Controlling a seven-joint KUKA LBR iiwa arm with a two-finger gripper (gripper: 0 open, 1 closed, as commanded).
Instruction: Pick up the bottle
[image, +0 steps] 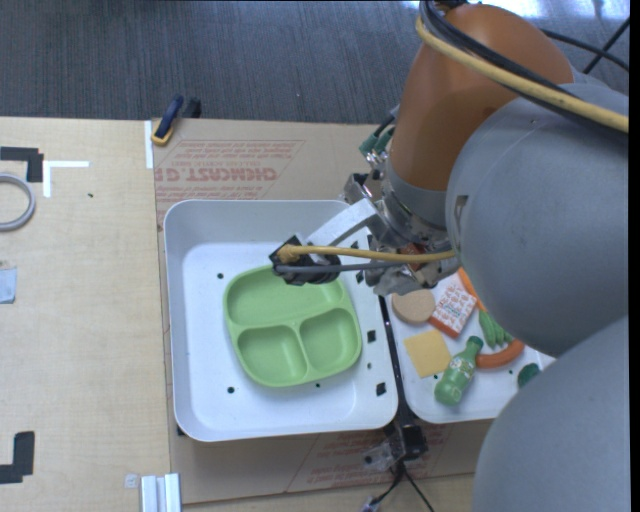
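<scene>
The bottle (457, 374) is small and green and lies tilted near the front of the right bin (425, 408), its cap pointing up and right. My gripper (386, 268) hangs over the divider between the two bins, behind and to the left of the bottle, well apart from it. The big grey and orange arm covers most of the gripper and much of the right bin.
A green divided plate (292, 329) lies in the left bin (190, 300). Around the bottle are a yellow cheese square (427, 352), a tan round piece (412, 305), a red and white box (453, 308) and an orange piece (503, 352). A blue tool (168, 118) lies beyond the bins.
</scene>
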